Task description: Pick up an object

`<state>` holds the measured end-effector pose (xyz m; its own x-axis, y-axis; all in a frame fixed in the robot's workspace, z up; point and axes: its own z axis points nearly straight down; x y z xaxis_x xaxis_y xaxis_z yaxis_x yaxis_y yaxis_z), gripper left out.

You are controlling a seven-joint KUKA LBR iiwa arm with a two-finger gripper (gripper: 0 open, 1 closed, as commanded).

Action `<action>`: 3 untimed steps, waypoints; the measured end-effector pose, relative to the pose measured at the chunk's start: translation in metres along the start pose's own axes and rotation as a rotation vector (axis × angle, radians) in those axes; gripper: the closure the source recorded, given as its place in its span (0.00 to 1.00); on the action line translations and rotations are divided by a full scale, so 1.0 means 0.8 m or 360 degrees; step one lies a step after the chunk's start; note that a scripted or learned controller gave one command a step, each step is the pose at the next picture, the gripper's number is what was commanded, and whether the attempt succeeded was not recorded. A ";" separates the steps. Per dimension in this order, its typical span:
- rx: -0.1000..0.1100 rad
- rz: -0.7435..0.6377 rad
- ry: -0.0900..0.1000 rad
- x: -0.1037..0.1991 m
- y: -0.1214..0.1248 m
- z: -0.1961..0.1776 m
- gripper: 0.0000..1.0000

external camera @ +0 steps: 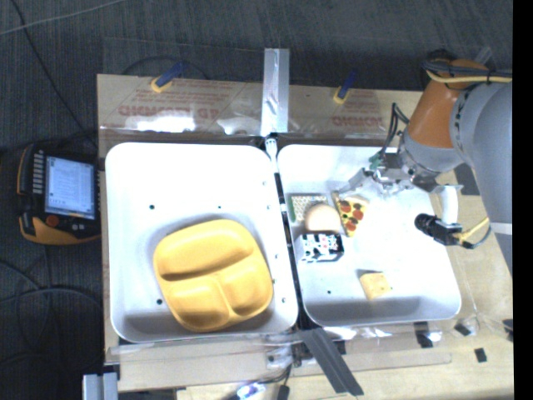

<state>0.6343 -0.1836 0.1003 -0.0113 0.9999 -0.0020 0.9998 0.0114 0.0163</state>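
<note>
Two white bins on worktop. Left bin (133,182) holds yellow divided tray (214,272). Right bin (416,282): pizza slice toy (351,212), bun (321,217), cracker (376,285). Gripper (366,176) just above pizza slice; finger state cannot be determined.

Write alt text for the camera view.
A grey arm with an orange band reaches from the right over the right bin, its gripper above a cluster of small items. A tan block lies apart; the left bin holds a yellow divided tray.
</note>
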 end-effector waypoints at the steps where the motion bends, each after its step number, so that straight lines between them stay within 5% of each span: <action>1: 0.0029 -0.0220 0.0001 0.062 -0.024 -0.064 0.00; 2: -0.0019 -0.0305 -0.0014 0.023 -0.054 0.002 0.00; 3: 0.0006 0.0135 -0.0002 0.018 -0.041 0.013 0.00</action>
<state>0.6011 -0.1693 0.0897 0.0735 0.9973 -0.0022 0.9972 -0.0734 0.0124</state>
